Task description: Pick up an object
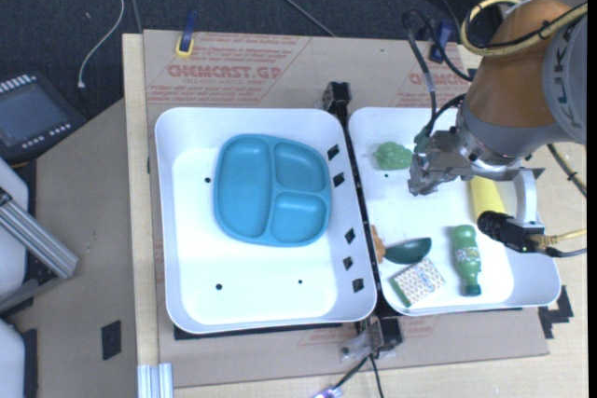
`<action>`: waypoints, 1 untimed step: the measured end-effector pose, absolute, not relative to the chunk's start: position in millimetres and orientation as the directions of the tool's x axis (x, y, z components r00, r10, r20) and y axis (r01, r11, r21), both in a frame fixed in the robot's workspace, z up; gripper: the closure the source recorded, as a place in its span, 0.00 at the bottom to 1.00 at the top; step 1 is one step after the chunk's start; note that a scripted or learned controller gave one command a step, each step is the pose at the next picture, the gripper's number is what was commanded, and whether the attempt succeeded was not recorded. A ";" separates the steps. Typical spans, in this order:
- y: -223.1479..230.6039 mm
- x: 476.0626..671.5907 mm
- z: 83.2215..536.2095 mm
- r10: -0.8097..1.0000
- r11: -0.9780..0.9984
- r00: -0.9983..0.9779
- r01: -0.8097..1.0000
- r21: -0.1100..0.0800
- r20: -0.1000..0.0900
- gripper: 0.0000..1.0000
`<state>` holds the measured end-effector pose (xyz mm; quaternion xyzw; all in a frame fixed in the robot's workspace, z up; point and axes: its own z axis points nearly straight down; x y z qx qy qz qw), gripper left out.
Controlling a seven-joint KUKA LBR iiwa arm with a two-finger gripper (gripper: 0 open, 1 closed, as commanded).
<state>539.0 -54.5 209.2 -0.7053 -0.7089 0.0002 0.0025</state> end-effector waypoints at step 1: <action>5.2 529.4 204.8 1.000 0.006 -0.006 1.000 -0.004 0.003 1.00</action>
